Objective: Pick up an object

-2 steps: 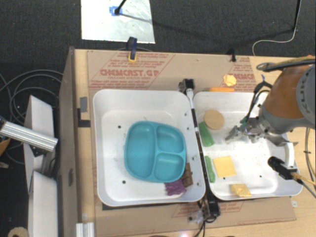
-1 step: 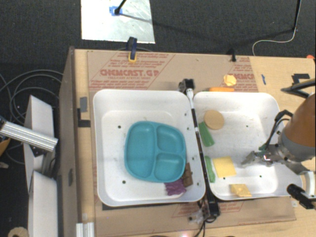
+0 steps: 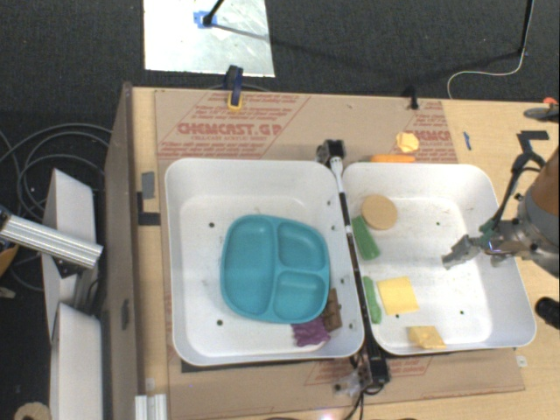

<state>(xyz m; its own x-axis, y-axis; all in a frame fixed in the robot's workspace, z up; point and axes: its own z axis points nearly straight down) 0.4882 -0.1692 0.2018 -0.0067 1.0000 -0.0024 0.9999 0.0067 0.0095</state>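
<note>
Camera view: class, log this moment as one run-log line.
end effector: over right bin, nothing held | nearest: yellow block | stage: approach

Open white floor spans the right bin's (image 3: 503, 322) centre; yellow square block (image 3: 398, 295), round tan disc (image 3: 380, 212), green pieces (image 3: 365, 237) crowd its left.

Right bin (image 3: 503, 322): tan disc (image 3: 380, 212), two green pieces (image 3: 365, 237), yellow square (image 3: 398, 296), possibly sponge-like yellow block (image 3: 426, 337).
</note>
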